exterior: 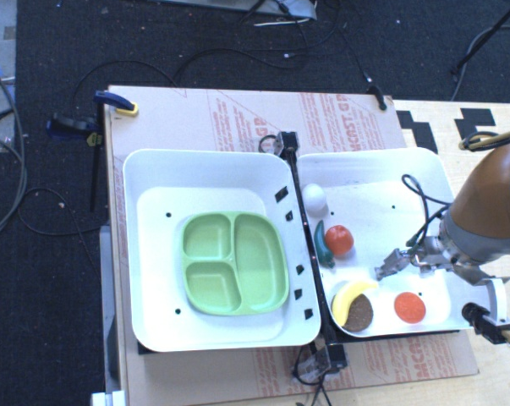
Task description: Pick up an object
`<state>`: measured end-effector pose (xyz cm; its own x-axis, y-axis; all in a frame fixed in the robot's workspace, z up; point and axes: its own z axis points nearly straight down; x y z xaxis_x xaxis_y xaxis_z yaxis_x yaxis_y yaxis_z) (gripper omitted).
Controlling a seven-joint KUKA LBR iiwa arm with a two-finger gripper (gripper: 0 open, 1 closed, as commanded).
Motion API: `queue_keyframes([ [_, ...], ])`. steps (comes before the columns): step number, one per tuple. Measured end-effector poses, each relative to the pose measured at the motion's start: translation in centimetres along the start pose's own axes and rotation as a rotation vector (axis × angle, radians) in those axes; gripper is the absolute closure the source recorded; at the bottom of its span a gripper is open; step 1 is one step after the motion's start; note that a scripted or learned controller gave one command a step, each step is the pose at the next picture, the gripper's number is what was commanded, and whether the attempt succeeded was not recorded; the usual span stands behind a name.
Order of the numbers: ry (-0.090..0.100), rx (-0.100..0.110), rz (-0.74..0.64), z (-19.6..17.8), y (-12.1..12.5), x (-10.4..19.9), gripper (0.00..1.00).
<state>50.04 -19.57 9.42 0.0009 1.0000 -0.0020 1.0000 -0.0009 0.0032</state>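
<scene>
In the right bin [424,163] lie a white egg-shaped object [313,198], a red tomato [339,239] beside a green piece [322,247], a yellow banana [348,293] touching a brown round object [359,312], and an orange-red round object [409,307]. My gripper [392,264] hangs low over the middle of this bin, to the right of the tomato and above and left of the orange-red object. Nothing shows in its grasp.
The left bin [145,227] holds a light green divided plate [234,262]. A black divider with clips [298,227] runs between the bins. Cables [419,197] trail from the wrist over the right bin. The orange-banded arm [491,201] covers the bin's right edge.
</scene>
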Motion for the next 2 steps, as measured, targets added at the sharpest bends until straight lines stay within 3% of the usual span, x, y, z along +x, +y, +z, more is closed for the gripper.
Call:
queue_keyframes([
  [1, -0.003, -0.008, 0.0, -1.4, 0.3, -0.1, 1.0],
  [2, 0.001, -0.001, -0.002, -7.4, 0.6, 0.3, 1.0],
])
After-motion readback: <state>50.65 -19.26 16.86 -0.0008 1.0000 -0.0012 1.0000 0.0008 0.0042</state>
